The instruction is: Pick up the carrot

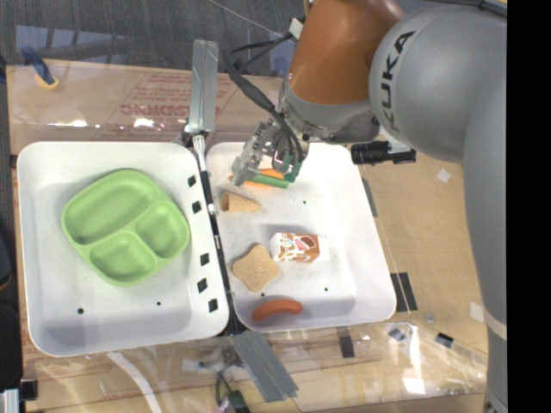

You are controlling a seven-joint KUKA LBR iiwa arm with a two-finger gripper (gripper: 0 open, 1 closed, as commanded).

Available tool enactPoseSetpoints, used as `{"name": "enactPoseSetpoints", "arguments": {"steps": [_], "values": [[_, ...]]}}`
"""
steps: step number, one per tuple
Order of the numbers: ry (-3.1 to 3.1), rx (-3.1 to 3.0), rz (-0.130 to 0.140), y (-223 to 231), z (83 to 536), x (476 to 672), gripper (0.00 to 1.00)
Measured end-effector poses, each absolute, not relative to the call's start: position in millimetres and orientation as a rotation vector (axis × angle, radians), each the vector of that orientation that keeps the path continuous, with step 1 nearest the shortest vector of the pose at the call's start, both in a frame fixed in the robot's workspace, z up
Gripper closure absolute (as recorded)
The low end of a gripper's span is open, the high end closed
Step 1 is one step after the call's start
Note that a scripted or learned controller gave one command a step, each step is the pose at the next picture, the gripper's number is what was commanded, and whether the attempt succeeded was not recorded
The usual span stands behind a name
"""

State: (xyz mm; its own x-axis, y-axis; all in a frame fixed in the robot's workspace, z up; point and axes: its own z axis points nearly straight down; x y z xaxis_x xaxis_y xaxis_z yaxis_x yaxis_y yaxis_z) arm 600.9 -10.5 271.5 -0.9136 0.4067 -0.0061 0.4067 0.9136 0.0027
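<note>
The carrot, a small orange piece with a green end, lies at the far end of the right bin. My gripper hangs right over it, open, with one finger on each side of it. The carrot looks to be resting on the bin floor between the fingertips. Part of the carrot is hidden by the gripper body.
The right bin also has a small bread piece, a toast slice, a white and brown packet and a red sausage. A green divided plate sits in the left bin. The divider wall runs just left of the gripper.
</note>
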Motion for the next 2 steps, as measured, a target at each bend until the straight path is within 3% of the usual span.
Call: {"name": "enactPoseSetpoints", "arguments": {"steps": [1, 2], "values": [[3.113, 0.454, -0.001, 25, 190, 555.9, 1.0], [3.116, 0.398, 0.002, 84, 192, 627.6, 1.0]]}}
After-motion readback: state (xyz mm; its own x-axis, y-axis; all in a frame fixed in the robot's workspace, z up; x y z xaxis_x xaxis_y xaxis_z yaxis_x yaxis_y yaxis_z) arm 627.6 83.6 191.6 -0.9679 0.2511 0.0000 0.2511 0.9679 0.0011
